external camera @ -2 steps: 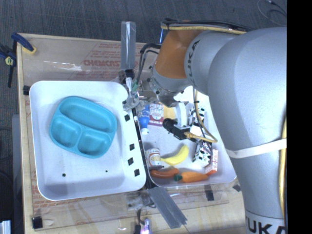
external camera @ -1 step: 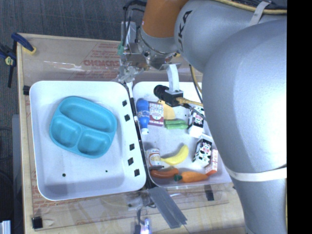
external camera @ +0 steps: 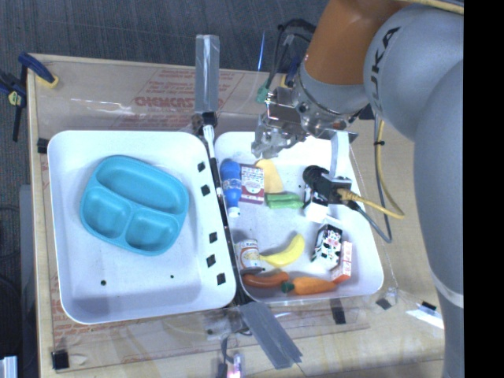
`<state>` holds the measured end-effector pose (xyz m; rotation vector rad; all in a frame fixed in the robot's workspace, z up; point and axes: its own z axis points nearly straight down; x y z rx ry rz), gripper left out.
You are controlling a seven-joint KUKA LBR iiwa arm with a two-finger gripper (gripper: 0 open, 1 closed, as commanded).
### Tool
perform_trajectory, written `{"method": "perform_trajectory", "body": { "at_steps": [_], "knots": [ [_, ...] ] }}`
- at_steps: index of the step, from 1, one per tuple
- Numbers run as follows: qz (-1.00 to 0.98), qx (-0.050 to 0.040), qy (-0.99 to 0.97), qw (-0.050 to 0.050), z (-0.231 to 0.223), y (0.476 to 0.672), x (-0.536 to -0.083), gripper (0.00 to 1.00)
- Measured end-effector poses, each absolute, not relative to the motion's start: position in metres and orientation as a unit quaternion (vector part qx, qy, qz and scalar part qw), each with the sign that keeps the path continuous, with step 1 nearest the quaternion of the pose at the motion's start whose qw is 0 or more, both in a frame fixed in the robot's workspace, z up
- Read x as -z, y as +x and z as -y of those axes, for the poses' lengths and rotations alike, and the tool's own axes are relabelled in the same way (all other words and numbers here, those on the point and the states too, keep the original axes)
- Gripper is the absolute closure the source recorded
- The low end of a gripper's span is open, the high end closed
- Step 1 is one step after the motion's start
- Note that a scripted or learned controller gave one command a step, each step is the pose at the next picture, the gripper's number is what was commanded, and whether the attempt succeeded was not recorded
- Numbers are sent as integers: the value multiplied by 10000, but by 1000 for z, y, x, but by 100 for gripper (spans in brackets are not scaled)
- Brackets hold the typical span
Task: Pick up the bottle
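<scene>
The bottle [external camera: 230,183], clear with a blue cap, lies against the left wall of the right bin [external camera: 368,242], cap toward the back. My gripper [external camera: 268,143] hovers over the back of that bin, slightly right of and behind the bottle and just above a yellow piece [external camera: 272,176]. Nothing shows between it and the bottle, and they stay apart.
A small red-and-white carton [external camera: 252,184] lies beside the bottle, with a green piece [external camera: 283,201] to its right. Nearer the front lie a can [external camera: 249,253], a banana [external camera: 286,251], a carrot [external camera: 313,287] and a cow-print carton [external camera: 327,244]. A blue divided plate [external camera: 135,203] fills the left bin [external camera: 71,290].
</scene>
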<state>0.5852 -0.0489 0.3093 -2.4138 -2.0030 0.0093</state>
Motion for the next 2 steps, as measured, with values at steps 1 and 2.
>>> {"method": "perform_trajectory", "body": {
  "at_steps": [1, 2],
  "knots": [
    [5801, -34, -8145, 26, 124, 510, -232, 100],
    [6410, -22, -7675, 19, 125, 540, -264, 100]
  ]
}}
